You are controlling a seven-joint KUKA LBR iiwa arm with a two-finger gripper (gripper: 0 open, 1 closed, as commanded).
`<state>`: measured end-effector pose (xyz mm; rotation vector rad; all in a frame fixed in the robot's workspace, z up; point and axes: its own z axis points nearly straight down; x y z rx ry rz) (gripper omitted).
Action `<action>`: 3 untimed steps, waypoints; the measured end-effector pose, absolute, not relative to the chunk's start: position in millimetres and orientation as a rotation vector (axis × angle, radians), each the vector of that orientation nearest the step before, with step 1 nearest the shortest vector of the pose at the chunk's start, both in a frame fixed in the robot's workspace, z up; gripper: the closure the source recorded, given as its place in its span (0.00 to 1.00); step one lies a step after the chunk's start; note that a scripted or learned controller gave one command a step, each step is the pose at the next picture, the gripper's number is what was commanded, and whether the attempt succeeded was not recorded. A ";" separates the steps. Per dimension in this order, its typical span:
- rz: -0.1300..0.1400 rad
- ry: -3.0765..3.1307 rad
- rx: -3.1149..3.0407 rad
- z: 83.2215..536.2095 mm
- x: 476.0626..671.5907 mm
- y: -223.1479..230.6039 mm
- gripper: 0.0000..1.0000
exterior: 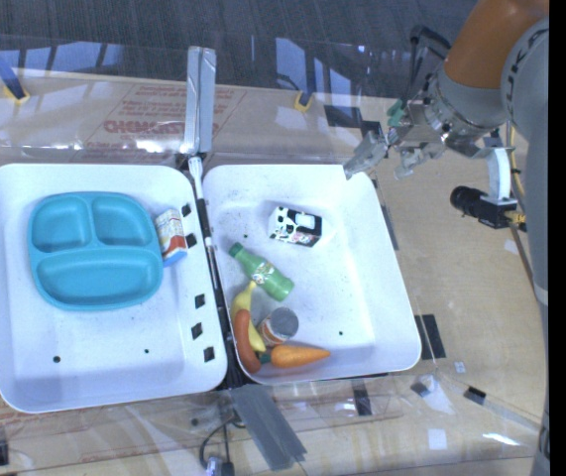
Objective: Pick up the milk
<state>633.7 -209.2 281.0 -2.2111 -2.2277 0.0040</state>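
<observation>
The milk [294, 226], a small carton with black and white cow patches, lies on its side in the back half of the right bin [382, 296]. My gripper [384, 159] hangs above the far right corner of that bin, up and to the right of the carton and well apart from it. Its fingers [360, 161] are spread open, and nothing is between them.
A green bottle [262, 272], banana [248, 320], tin can [283, 323] and carrot [299, 356] crowd the right bin's front left. The left bin [94, 355] holds a blue divided plate [94, 249] and a small red, white and blue carton [170, 234] by its right wall.
</observation>
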 end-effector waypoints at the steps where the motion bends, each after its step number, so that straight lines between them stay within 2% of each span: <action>1: -0.014 -2.382 -2.071 114.5 653.4 -202.2 0.00; 2: -0.013 -2.551 -1.877 106.5 645.3 -157.0 0.00; 3: -0.016 -2.612 -1.794 106.6 623.1 -131.6 0.00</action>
